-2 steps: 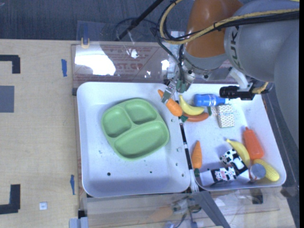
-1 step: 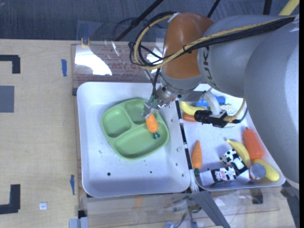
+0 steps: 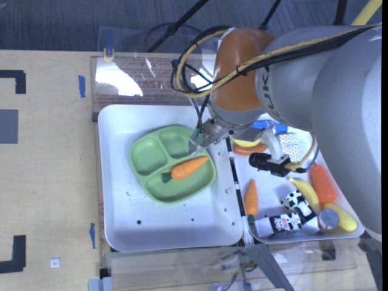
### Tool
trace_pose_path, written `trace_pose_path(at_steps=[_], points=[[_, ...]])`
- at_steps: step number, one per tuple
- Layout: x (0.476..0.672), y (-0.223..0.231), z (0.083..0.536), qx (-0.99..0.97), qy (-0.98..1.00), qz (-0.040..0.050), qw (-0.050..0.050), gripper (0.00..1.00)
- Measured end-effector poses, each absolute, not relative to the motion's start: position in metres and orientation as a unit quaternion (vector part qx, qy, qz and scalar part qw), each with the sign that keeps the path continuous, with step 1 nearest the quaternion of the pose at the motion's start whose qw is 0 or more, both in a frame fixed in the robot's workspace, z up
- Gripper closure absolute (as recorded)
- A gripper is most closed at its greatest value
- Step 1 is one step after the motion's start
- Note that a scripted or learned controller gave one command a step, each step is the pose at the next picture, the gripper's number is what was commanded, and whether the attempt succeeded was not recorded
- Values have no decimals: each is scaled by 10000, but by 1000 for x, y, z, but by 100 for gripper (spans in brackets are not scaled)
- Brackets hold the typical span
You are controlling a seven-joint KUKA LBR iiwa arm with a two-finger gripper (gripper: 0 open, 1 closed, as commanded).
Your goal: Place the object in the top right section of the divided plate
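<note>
A green divided plate point(image 3: 147, 176) lies in the left white bin point(image 3: 121, 211). An orange toy carrot point(image 3: 189, 167) with a green stub rests on the plate. It lies across the large near section, its tip pointing up and right toward the plate's right rim. My gripper point(image 3: 198, 141) hangs just above the carrot's tip, over the right edge of the plate's top right section point(image 3: 174, 140). The carrot is below the gripper and I see nothing held in it. The grey arm and orange band cover the bin's back right corner.
The right bin point(image 3: 354, 229) holds several toy foods: a small carrot point(image 3: 251, 197), a banana point(image 3: 305, 192), an orange piece point(image 3: 323, 183), a cow-patterned carton point(image 3: 296, 206) and a can point(image 3: 328, 218). The bins' shared divider point(image 3: 235, 180) runs just right of the plate.
</note>
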State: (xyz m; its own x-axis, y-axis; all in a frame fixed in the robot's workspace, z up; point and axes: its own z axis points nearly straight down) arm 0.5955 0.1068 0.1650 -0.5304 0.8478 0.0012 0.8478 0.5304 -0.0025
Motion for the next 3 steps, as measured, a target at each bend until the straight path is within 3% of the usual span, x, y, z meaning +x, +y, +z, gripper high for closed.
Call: trace_pose_path(at_steps=[1, 2, 3], points=[[625, 162, 112, -5282, -8491, -26, -55, 100], [626, 160, 112, -5290, -8486, -24, -75, 0], [612, 117, 109, -4259, -9042, -274, -180, 0]])
